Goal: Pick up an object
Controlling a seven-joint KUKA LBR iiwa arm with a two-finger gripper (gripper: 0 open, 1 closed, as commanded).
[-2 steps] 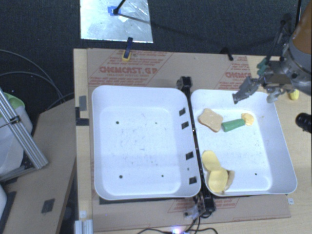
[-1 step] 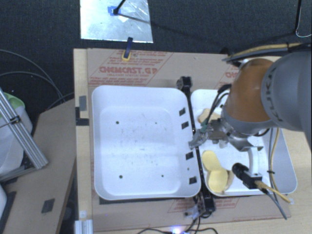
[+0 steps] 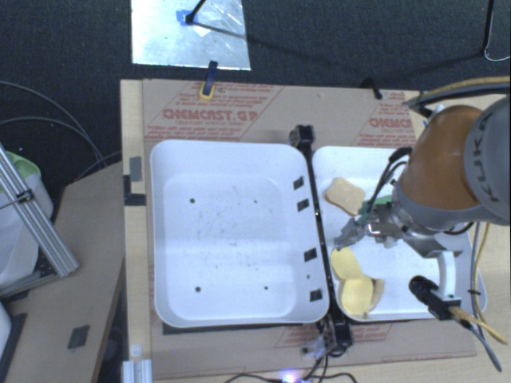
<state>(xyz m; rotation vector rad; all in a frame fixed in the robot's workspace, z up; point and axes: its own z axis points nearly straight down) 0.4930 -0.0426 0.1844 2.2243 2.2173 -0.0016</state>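
In the right bin, a tan, bread-like block lies near the back left. Two pale yellow pieces sit at the front left: a rounded one and a larger one against the front wall. My gripper hangs over the bin's left side, between the tan block and the yellow pieces, just above the rounded yellow piece. Nothing can be seen held in it. The arm's orange band and grey wrist cover the right part of this bin.
The left bin stands beside the right one, with a black divider rail between them. Both rest on a cardboard sheet. A metal frame stands off the bench's left.
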